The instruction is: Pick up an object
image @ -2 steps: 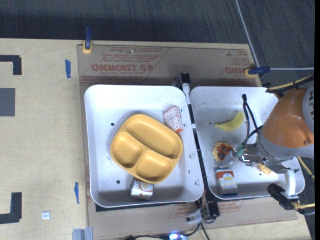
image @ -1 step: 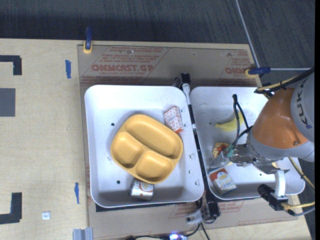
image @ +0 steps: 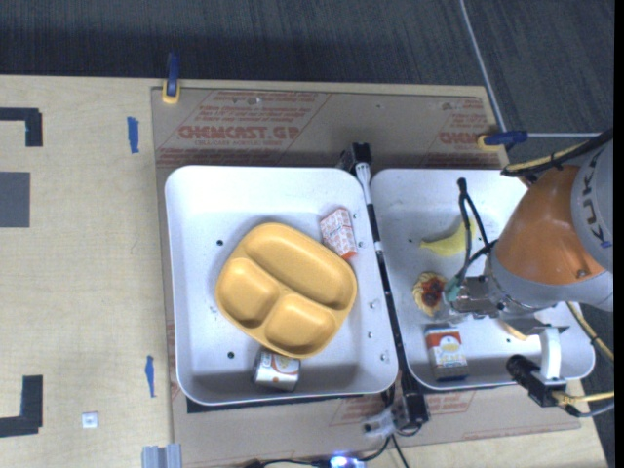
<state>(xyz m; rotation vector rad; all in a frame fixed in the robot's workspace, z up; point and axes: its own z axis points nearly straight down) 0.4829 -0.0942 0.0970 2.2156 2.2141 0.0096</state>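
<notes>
A grey-and-orange arm hangs over the right bin (image: 575, 359), its gripper (image: 468, 298) poised beside a small red-and-yellow object (image: 429, 292); whether anything is gripped cannot be told. Crowding could spoil the pick: a banana (image: 447, 243) and one small carton (image: 447, 348) lie near. The left bin (image: 190, 261) holds one yellow tray (image: 285, 288), one packet (image: 337, 231), one can (image: 276, 370).

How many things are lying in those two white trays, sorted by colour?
Yellow: 2, the divided plate and the banana
Red and white: 2, the packet and the small box
Silver: 1, the can
Red and yellow: 1, the small toy
Total: 6
</notes>
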